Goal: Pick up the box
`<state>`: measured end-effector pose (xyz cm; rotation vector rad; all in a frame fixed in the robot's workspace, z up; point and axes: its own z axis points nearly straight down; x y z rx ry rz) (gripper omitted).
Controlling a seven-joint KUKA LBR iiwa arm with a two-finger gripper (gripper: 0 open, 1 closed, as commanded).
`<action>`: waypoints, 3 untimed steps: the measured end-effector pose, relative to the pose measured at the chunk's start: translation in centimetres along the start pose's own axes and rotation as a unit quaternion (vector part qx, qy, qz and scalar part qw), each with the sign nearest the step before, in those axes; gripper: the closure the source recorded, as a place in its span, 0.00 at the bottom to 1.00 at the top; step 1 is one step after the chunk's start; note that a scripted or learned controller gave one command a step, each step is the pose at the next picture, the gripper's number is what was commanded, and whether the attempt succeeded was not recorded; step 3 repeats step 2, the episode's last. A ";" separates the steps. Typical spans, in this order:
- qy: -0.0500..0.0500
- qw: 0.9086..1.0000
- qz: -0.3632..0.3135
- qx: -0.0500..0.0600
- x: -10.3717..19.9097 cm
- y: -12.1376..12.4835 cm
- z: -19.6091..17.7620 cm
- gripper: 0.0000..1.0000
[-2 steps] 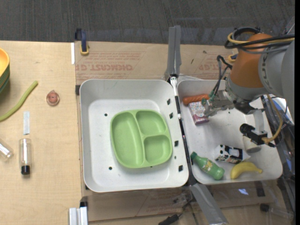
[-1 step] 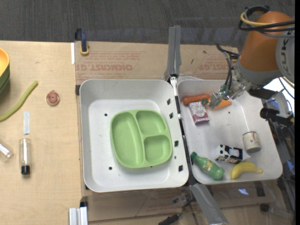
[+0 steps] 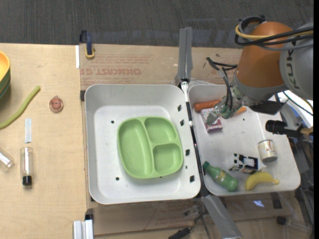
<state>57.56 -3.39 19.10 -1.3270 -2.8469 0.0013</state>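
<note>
Purple-sided box (image 3: 213,120) is lying in the right bin (image 3: 279,180) beneath the gripper (image 3: 223,112), whose hold cannot be told.

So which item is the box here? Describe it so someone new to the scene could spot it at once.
Look in the right-hand white bin, at its upper left part, just below the orange carrot. The box is a small flat pack with a purple edge, lying right under the gripper. Its neighbours are rounded: a green bottle, a banana and a small can.
</note>
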 end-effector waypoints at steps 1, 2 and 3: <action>-0.001 0.998 0.057 0.000 -2.6 6.1 -6.9 1.00; 0.000 1.000 -0.028 0.000 -0.5 1.5 0.0 1.00; 0.000 1.000 -0.028 0.000 -0.5 1.5 0.0 1.00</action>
